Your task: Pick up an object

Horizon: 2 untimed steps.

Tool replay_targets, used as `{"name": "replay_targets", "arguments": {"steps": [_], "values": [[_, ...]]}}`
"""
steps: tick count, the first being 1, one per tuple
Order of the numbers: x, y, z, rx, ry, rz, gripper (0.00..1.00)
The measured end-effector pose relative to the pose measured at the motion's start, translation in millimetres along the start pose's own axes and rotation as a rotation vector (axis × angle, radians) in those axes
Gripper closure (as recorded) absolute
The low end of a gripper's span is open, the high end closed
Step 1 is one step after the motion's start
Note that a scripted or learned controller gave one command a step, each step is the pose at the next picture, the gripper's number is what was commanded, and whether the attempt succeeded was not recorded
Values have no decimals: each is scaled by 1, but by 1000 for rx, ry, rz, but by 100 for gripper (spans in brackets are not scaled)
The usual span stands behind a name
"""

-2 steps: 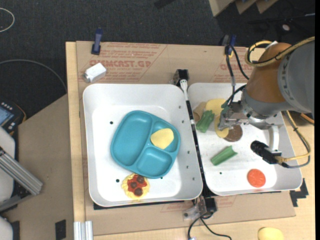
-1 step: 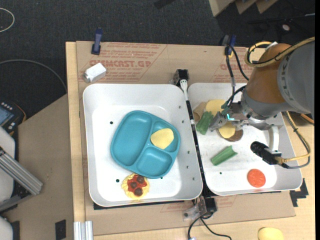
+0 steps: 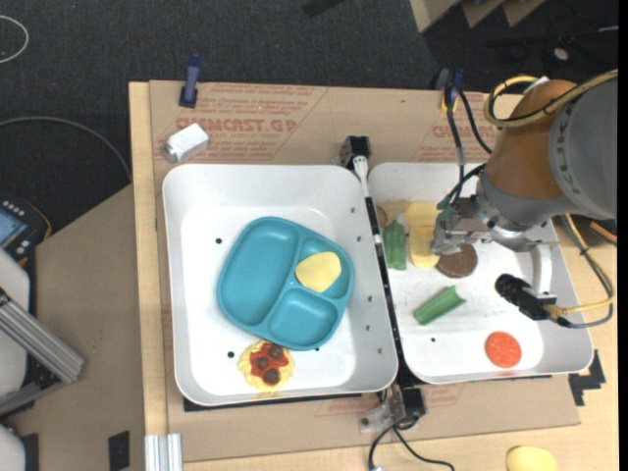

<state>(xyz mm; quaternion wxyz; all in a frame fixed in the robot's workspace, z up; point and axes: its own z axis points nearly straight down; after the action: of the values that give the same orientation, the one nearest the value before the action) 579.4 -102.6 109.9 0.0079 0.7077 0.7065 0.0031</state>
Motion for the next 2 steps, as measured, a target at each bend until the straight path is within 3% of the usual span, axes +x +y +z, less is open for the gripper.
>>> {"name": "replay_targets", "arguments": {"steps": [2], "values": [[0,1,-20,-4,-1,2,100]]}}
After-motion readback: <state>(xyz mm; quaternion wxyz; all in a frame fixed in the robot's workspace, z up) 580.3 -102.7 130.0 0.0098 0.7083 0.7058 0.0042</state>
